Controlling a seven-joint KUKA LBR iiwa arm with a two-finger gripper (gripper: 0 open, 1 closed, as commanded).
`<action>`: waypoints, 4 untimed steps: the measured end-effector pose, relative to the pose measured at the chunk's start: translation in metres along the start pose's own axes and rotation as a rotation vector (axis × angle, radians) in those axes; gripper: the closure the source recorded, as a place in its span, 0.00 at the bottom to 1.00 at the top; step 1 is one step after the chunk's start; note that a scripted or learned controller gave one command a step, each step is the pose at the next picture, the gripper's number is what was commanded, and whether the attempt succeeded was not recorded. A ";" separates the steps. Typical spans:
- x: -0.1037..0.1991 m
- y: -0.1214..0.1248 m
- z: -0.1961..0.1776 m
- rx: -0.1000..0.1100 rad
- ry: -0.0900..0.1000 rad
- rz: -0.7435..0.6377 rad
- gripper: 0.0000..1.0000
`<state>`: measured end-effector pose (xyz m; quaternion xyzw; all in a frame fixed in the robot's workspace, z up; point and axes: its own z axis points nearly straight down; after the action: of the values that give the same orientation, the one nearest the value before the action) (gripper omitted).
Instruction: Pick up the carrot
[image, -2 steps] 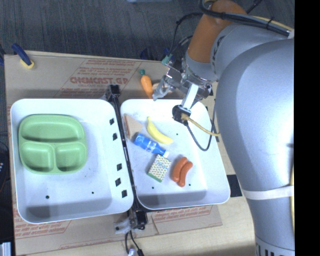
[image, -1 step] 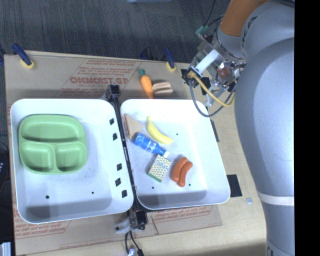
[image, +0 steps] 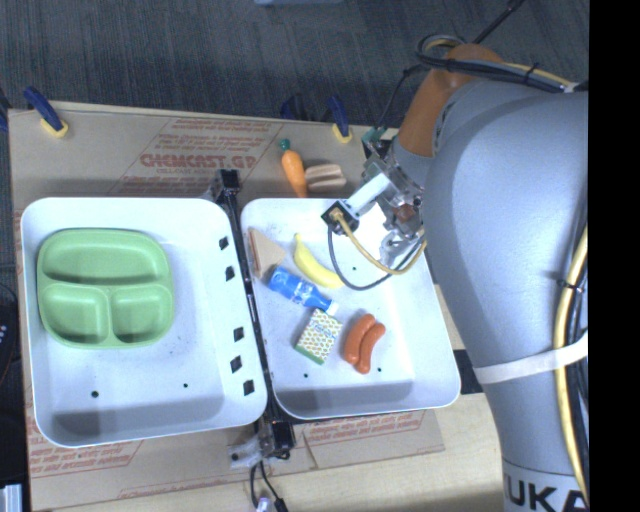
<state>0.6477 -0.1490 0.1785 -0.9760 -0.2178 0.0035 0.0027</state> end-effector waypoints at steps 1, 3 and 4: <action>0.001 -0.001 -0.011 0.004 -0.001 -0.010 1.00; -0.060 -0.168 -0.029 -0.002 0.000 -0.075 1.00; -0.019 -0.251 -0.011 -0.003 0.000 0.023 1.00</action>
<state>0.5241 0.0702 0.1908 -0.9784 -0.2065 0.0032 0.0010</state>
